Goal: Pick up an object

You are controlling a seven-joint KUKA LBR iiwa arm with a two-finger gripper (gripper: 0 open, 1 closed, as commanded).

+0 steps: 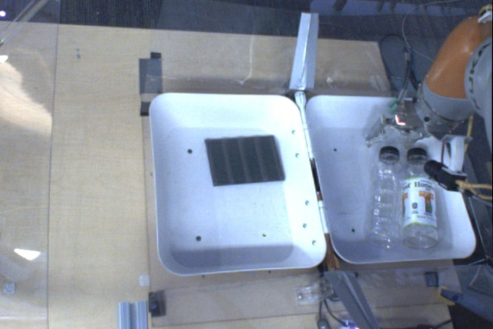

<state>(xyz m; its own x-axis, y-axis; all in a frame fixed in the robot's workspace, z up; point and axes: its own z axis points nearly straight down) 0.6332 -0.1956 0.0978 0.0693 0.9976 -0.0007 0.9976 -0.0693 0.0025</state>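
Camera view looks down on a table [92,166] with two white bins: the left bin [177,243] holds a dark ribbed mat [244,160], and the right bin [339,235] holds two clear bottles lying side by side, one plain [383,200] and one labelled [420,208]. Reaching in from the right, the end effector [402,122] hovers just above the bottle caps, grasping nothing, and I cannot tell its state. This looks like the approach step; next it likely needs to descend and close on one bottle.
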